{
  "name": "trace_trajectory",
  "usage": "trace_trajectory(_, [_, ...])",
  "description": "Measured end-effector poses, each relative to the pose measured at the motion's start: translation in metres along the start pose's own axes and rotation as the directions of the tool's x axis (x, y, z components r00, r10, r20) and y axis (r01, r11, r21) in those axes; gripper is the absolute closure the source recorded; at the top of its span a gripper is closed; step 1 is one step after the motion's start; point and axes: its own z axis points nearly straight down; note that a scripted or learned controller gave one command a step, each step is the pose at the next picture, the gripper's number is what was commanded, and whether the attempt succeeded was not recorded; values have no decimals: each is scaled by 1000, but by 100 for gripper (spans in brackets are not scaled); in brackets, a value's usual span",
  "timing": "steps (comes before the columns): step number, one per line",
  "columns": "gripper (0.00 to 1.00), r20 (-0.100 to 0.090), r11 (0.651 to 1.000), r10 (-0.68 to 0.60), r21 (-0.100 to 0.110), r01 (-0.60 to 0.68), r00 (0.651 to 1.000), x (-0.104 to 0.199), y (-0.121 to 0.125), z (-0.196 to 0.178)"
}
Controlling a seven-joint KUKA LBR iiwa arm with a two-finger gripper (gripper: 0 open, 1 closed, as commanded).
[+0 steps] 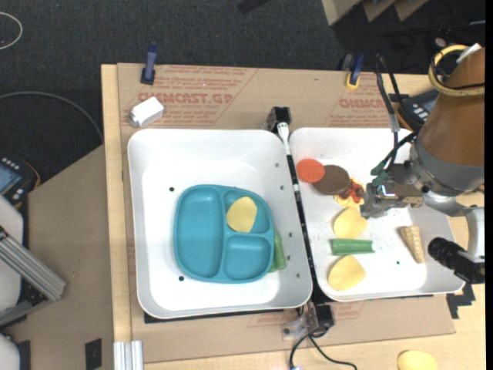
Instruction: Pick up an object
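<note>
Cardboard [231, 91] printed with red lettering covered the bench under both white bins, clipped at the far edge by two blue clamps [149, 62], and dark carpet [77, 21] lay beyond it. I saw the left bin [154, 168] holding a teal divided plate [219, 233] with a yellow piece [242, 214] in its upper right compartment. In the right bin [323, 141] lay an orange disc [310, 170], a brown piece [334, 179], two yellow pieces [348, 223], a green piece [352, 245] and a cone [412, 243]. The gripper [375, 203] sat low over that bin beside the upper yellow piece; I could not tell how its jaws stood.
</note>
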Motion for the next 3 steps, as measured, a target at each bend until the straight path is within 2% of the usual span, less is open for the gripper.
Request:
trace_trajectory(1, [100,-2,1000,-13,-28,13,1000,59,1,-136])
trace_trajectory(2, [100,0,1000,-5,-2,5,1000,71,0,-75])
trace_trajectory(3, [100,-3,1000,-14,-20,14,1000,146,0,-154])
